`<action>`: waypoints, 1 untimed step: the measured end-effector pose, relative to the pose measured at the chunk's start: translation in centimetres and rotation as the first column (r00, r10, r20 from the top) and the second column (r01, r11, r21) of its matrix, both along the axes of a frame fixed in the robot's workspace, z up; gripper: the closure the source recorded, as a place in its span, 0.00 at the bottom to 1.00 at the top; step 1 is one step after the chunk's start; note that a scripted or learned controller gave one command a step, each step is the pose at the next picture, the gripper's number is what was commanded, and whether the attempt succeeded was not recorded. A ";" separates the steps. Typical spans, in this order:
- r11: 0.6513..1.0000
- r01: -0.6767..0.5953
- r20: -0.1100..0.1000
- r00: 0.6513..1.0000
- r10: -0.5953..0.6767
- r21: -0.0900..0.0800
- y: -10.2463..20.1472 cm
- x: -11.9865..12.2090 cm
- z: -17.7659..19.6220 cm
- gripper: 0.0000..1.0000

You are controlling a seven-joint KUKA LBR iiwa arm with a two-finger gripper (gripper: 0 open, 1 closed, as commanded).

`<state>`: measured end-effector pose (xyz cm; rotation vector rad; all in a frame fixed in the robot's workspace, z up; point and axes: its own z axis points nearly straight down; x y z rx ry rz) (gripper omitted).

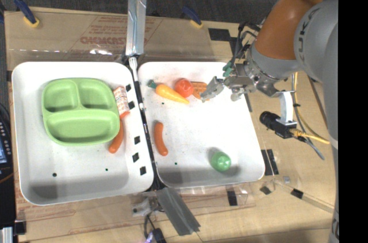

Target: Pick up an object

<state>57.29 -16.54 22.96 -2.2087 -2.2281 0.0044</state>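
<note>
Carrot lies left of the tool, untouched.

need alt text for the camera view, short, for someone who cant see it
A grey and orange robot arm reaches from the right, its gripper low over the right bin beside a carrot and tomato. The left bin holds a green divided tray.
</note>
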 end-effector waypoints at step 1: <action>0.995 -0.101 0.000 0.995 0.101 0.001 4.1 5.0 -6.6 0.00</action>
